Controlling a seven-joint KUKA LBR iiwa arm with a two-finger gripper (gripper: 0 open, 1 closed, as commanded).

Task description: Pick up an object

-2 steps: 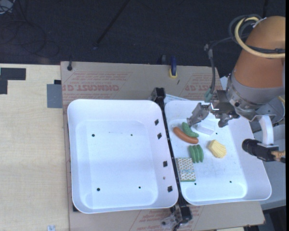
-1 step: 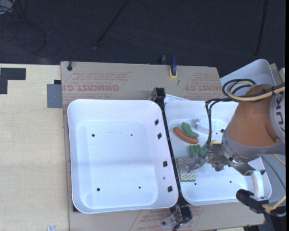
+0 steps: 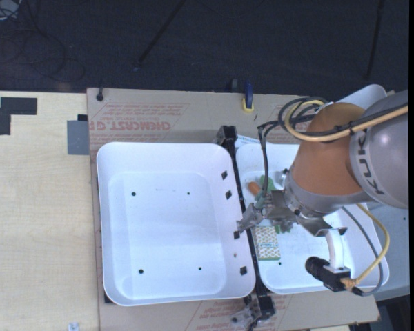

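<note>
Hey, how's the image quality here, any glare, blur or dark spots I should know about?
Camera view: the left bin is bright, near washed out but with no hard glare; the floor beyond the bench is very dark; small items by the pincer in the right bin are soft and hard to identify, partly covered by the arm.

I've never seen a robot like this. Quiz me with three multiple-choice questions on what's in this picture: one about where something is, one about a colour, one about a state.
1. Over which bin does the arm hang?
A. left bin
B. right bin
C. neither

2. What colour is the band above the wrist?
A. blue
B. green
C. orange

3. How does the patterned packet lie?
A. flat on the bin floor
B. lifted above the bench
C. on the cardboard outside the bins

Answers:
1 B: the arm reaches over the right bin.
2 C: the band is orange.
3 A: the patterned packet rests flat near the right bin's left wall.
</note>
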